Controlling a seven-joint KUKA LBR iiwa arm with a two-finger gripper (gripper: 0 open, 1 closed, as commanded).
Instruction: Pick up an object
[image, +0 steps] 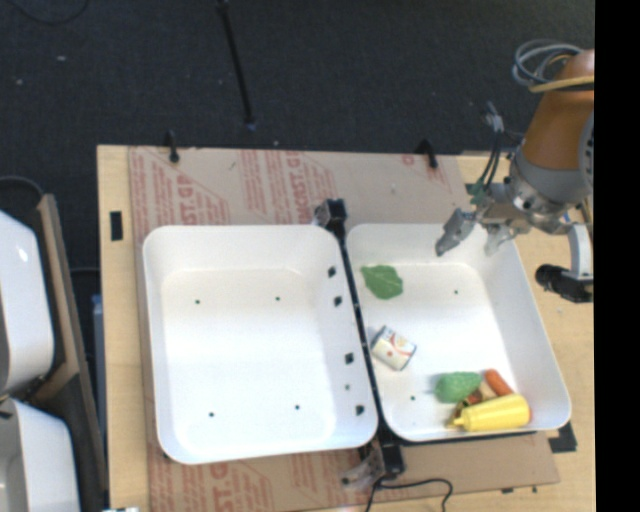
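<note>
The right bin (520, 300) holds several objects. A green leafy piece (383, 281) lies near its left wall, with a small white can with a red mark (393, 349) below it. At the bin's front right corner sit a second green piece (458, 386), an orange carrot-like piece (497, 381) and a yellow bottle (492, 413). My gripper (473, 236) hangs over the bin's back right corner, open, with nothing between its two fingers. It stands well apart from every object.
The left bin (160, 300) sits beside the right one, with a black divider strip (352, 310) between them. Both rest on a cardboard sheet (250, 185). The arm's grey and orange wrist (555, 140) rises at the right edge.
</note>
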